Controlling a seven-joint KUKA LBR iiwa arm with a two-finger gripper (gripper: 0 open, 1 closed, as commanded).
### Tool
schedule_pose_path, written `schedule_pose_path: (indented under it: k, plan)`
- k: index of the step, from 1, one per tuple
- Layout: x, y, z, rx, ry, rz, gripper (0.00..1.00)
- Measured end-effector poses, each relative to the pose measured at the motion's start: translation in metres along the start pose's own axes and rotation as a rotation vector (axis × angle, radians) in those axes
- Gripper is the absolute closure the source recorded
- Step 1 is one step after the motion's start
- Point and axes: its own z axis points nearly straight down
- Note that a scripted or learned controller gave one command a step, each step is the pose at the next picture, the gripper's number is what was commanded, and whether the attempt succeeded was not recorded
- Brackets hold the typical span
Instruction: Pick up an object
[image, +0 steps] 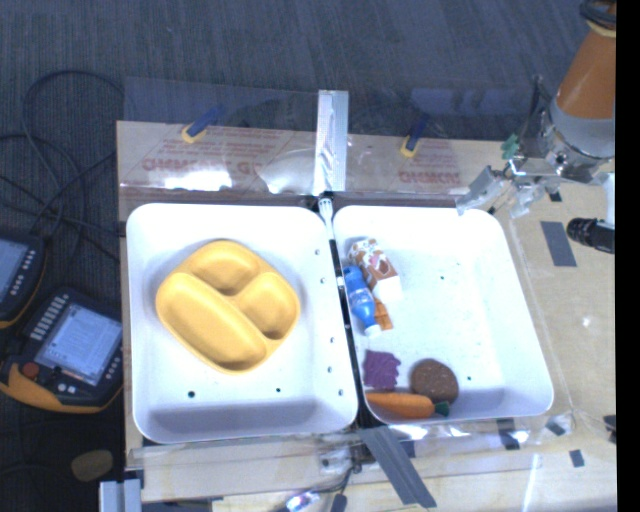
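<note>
The end effector (497, 188) is hanging above the far right corner of the right bin (500, 300), just outside its rim, and whether its fingers are apart or together cannot be told from this angle; nothing is showing between them. The arm (588, 75) is reaching in over the table's (580, 330) far right corner. The step in hand is looking like the approach, with no grasp begun. The candidates are all lying along the right bin's left wall and near edge: a blue bottle (360, 297) beside a small printed packet (378, 268), then a purple piece (380, 368), a brown round thing (434, 379) and a carrot (400, 404) at the near left corner. The left bin (150, 400) is carrying a large yellow moulded shape (228, 303). The next move is calling for travel toward the left wall and a descent over one item, probably the brown round thing, which is sitting clearest of the walls.
</note>
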Motion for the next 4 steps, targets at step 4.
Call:
schedule_pose_path:
  k: [4]
  plan:
    - [0.133, 0.016, 0.079, -0.002, -0.004, -0.372, 0.0]
